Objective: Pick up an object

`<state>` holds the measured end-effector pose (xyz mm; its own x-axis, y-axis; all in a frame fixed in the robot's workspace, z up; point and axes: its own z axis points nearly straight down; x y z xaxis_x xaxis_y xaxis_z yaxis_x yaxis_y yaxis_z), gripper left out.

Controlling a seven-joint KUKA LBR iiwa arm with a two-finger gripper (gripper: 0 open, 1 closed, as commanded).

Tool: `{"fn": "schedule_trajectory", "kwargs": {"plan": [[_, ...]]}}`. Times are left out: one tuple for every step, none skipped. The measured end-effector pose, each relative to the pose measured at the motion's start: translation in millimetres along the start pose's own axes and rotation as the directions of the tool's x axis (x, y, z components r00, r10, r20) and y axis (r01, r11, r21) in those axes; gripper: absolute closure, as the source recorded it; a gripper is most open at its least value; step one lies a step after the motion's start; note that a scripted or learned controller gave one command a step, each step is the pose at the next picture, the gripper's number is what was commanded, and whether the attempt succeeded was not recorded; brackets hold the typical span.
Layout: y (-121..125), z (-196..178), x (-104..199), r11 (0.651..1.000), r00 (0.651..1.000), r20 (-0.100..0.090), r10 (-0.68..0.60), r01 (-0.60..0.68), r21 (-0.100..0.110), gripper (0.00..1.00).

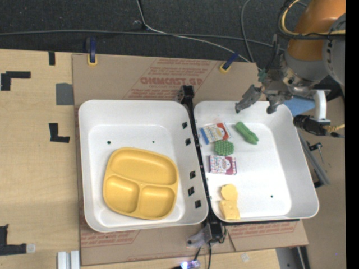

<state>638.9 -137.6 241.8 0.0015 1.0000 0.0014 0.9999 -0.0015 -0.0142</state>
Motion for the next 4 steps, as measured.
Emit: {"fn": "schedule_trajectory", "kwargs": {"plan": [[2, -8, 0, 1.0, 1.0, 0.002, -0.003, 0.003, -0.013, 0.0], [11, 51, 3, 1.0, 1.0, 0.002, -0.004, 0.004, -0.01, 0.0], [16, 97, 8, 1.0, 1.0, 0.003, -0.004, 0.004, -0.01, 0.0], [12, 141, 7, 1.0, 1.0, 0.003, -0.003, 0.003, -0.01, 0.0]]}}
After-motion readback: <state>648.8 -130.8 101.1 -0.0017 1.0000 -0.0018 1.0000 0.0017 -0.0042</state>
